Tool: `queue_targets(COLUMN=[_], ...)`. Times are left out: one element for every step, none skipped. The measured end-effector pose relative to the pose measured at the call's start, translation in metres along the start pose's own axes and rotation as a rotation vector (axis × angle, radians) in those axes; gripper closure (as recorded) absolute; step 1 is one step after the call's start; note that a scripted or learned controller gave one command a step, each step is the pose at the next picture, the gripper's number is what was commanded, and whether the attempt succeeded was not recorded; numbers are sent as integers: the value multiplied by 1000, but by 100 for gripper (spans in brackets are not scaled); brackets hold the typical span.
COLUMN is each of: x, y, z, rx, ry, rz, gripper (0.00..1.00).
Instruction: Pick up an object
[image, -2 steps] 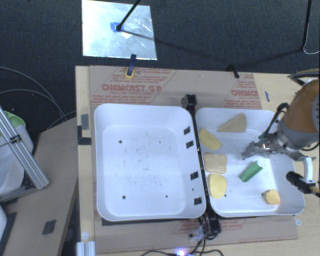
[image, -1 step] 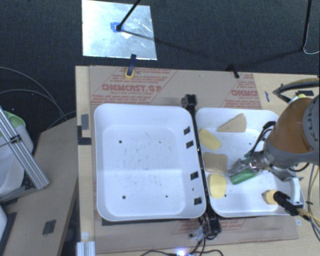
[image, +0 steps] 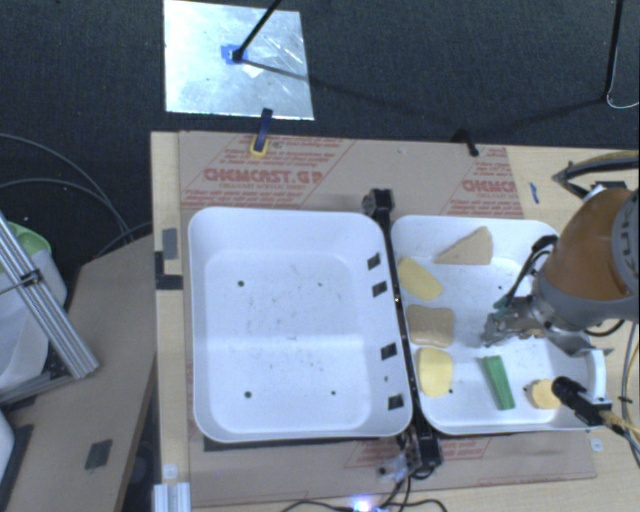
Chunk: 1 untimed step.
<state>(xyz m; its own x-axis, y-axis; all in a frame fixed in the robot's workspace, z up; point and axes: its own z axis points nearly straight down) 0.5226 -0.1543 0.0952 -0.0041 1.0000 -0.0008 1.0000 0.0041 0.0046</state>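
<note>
The gripper (image: 497, 328) hangs low in the right bin (image: 520, 232); whether it grips anything cannot be told. The green stick (image: 498, 382) lies just nearer than it, long way running near to far

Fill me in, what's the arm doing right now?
The KUKA arm reaches in over the right bin, its gripper low just above the green block. Nothing visibly sits between its fingers. That bin also holds several yellow and tan foam-like pieces: a tan wedge, a tan square and yellow pieces. The left bin sits alongside.
</note>
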Motion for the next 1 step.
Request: queue_targets(x=[-39], y=[-6], z=[11], rx=[3], ry=[-2], rz=[6], gripper=[100])
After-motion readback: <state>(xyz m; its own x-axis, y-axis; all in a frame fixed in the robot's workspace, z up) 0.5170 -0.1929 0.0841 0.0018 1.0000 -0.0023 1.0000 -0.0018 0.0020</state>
